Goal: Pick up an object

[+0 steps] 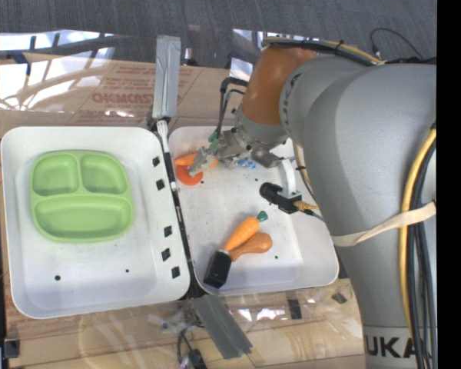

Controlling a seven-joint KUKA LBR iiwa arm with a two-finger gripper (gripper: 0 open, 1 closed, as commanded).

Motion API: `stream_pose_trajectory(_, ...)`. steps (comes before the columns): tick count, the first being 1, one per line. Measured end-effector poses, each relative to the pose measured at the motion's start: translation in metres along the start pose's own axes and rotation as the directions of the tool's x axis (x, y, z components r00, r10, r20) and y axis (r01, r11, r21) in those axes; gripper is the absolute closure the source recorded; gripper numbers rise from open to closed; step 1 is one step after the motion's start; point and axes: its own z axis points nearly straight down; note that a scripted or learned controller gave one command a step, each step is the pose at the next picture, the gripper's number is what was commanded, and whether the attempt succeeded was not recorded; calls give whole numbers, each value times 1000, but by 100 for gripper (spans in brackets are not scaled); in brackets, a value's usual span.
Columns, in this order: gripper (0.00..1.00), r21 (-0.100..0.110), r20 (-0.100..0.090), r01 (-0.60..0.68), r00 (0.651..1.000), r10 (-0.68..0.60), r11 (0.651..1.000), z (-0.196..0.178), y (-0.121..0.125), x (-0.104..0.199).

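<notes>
end effector (209,157): fingers' state unclear | orange object (187,168): partly hidden beneath end effector

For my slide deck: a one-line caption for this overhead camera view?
Gripper reaches toward an orange object in the right bin; green tray sits left.

We saw the grey arm's two-finger gripper (207,158) low in the right white plastic bin (292,264), touching a flat orange disc-shaped piece (187,173). Nearer the front lay an orange toy carrot (242,234), an orange rounded piece (255,245) and a black rectangular block (217,268). A green three-compartment tray (81,195) sat in the left white bin (92,290).
</notes>
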Motion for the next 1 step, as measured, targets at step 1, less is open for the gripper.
stream_pose_trajectory(1, 0, -1, 0, 129, 992, -129, 992, 0, -39, 11)
